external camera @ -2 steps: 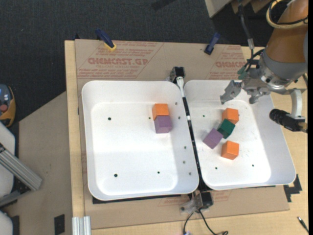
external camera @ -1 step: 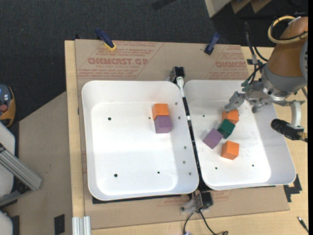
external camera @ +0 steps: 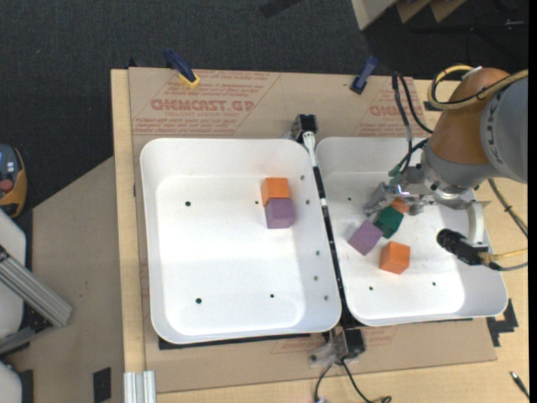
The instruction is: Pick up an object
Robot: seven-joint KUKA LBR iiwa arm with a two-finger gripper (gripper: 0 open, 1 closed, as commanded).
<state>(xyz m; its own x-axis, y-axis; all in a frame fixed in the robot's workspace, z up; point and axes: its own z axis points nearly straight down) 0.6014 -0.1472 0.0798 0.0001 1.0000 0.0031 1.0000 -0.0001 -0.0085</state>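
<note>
My gripper [external camera: 393,200] hangs low over the back left part of the right bin [external camera: 436,305], under the grey arm with its orange band. A green block [external camera: 388,221] lies right beneath it, touching or nearly touching it; I cannot tell which. A purple block [external camera: 365,238] sits just left and in front of the green one. An orange block [external camera: 394,257] rests in front of both. In the left bin [external camera: 218,309], an orange block [external camera: 275,190] and a purple block [external camera: 280,212] sit pressed together.
The two bins meet along a central rim [external camera: 327,233] close to the gripper's left. Black cables [external camera: 470,250] trail across the right bin's right side. Blue clamps [external camera: 180,67] hold the cardboard base at the back.
</note>
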